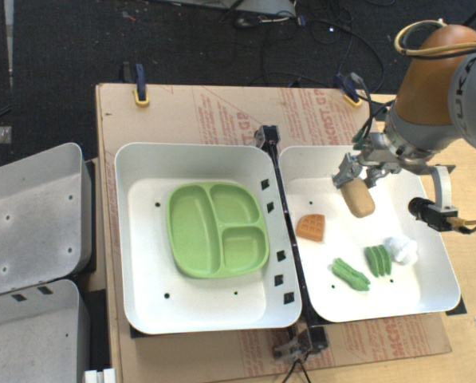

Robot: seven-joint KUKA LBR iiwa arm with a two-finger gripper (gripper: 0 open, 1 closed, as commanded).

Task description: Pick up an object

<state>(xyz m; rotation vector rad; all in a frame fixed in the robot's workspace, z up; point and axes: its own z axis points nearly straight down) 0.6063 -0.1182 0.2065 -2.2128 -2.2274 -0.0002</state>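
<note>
My gripper (357, 179) hangs over the upper part of the right bin (437, 294). A tan cylinder-shaped object (359, 200) pokes out below the gripper, its upper end caught between the fingers. Lower in the same bin lie an orange wedge-shaped piece (310, 227), a green pea pod (350, 274), and a ribbed green piece (378, 260) beside a small white lump (402, 250).
The left bin (134, 294) holds a light-green divided plate (218, 230). A black divider with clips (279, 214) runs between the two bins. White panels (30, 214) lie off the bench at the left.
</note>
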